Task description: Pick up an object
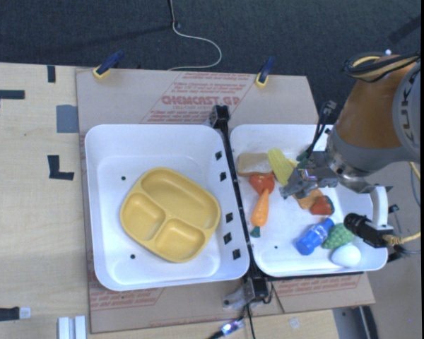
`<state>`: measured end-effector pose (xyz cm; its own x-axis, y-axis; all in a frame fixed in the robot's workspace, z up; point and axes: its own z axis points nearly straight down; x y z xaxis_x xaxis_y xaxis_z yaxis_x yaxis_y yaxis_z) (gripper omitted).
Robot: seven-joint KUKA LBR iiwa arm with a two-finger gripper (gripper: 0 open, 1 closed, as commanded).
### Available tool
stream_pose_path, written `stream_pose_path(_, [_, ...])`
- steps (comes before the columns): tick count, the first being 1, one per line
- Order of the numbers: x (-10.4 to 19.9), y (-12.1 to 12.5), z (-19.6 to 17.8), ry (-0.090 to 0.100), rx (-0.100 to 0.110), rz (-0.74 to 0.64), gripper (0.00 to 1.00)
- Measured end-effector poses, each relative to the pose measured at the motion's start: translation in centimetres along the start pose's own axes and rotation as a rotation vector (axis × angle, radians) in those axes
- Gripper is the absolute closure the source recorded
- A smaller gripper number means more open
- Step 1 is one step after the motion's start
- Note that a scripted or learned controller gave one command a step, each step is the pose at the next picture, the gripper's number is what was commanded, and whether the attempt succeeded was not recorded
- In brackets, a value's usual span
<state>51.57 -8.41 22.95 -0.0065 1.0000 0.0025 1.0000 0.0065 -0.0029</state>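
**Two bins, side by side on the bench**

A divided tray [170, 213] lies in the left bin [102, 189]. The right bin [283, 263] holds a cluster of small items: a toy carrot [260, 208] near the divider, a bottle [314, 237] lower right of it, an egg [347, 255] at the frame's lower right corner of the bin.

This is a robotics lab or test cell. A wooden desk [28, 210] at the left of the frame carries black tape marks [56, 168]. A cardboard sheet [198, 97] is clamped down at the top centre by two clips [108, 63], under two white bins [102, 210]. A cable [191, 34] trails over dark carpet [71, 13] along the top.
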Motion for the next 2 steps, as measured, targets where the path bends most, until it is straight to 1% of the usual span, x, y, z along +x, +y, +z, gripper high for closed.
stream_pose_path(1, [5.1,-1.6,1.4,-0.001,0.002,0.001,1.0])
stream_pose_path(2, [7.8,-2.7,0.0,-0.001,-0.002,0.002,1.0])
